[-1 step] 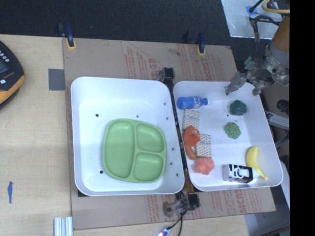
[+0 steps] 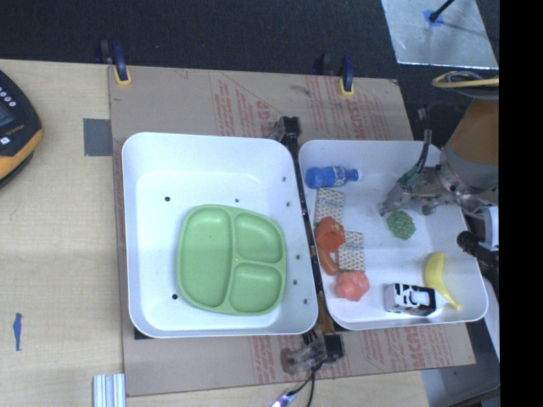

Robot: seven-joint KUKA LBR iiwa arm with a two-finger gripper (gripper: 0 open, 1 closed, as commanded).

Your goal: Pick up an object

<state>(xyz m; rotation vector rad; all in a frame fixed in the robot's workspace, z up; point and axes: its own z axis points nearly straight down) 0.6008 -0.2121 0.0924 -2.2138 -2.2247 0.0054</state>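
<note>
Cut off and unclear

The arm (image 2: 477,138) runs off the right edge; the gripper (image 2: 405,195) fingertips are too small to judge open or closed.

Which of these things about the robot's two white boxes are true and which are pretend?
1. The green plate lies in the left bin. True.
2. The banana lies in the left bin. False: it lies in the right bin, near its lower right corner.
3. The blue bottle stands upright. False: it lies on its side near the right bin's upper left corner.
4. The hand is over the right bin, close above the green bumpy ball. True.
5. The green plate has three compartments. True.
6. The hand is lifting the banana. False: the banana lies in the bin, apart from the hand.
</note>
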